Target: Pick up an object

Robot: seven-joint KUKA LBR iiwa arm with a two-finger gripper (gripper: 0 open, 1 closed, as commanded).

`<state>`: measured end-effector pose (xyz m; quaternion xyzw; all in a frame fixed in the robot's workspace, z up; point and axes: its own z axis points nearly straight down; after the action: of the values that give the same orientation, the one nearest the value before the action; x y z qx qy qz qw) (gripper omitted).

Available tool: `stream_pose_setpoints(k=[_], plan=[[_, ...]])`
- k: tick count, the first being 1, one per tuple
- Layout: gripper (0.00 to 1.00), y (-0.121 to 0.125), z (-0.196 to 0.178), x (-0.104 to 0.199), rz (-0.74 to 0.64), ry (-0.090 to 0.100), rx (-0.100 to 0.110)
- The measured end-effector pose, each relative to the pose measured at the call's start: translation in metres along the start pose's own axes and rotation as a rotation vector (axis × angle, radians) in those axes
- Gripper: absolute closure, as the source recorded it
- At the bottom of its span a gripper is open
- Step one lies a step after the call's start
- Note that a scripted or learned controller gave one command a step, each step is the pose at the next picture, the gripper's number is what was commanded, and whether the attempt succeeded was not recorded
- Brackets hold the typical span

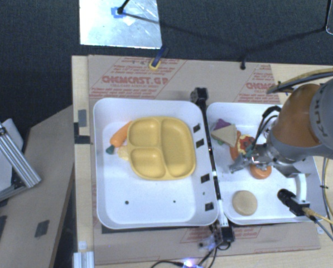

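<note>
**Reaching into the right bin among the toy food**

Hovering low over the right bin (pixel 227 205), the hand (pixel 250 162) sits among a cluster of small toys; whether it is apart or together I cannot tell, and nothing is visibly held. Taking the hand as landmark: an orange disc-shaped toy (pixel 260 172) lies just beside it on the arm's side; a beige wedge (pixel 226 134) with a purple piece (pixel 220 124) lies beyond it toward the bin's far wall; a small red-and-yellow toy (pixel 244 144) touches it or nearly so; a round tan cookie-like toy (pixel 245 202) lies nearer the bench's front edge, apart. These look light, rigid plastic, likely slick; the disc is best pinched across its rim. Count: two bins; five toys here. The left bin (pixel 105 205) holds one yellow divided plate (pixel 159 148) and one toy carrot (pixel 119 134).
</note>
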<state>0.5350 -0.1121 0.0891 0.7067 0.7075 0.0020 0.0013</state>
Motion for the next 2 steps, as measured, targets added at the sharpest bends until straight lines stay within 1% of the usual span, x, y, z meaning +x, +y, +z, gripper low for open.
stream_pose_setpoints(k=[1,2], plan=[[1.00,0.003,-0.012,-0.004,0.002,-0.012,-0.015],[1.00,0.011,-0.059,-0.009,-0.002,-0.002,0.000]])
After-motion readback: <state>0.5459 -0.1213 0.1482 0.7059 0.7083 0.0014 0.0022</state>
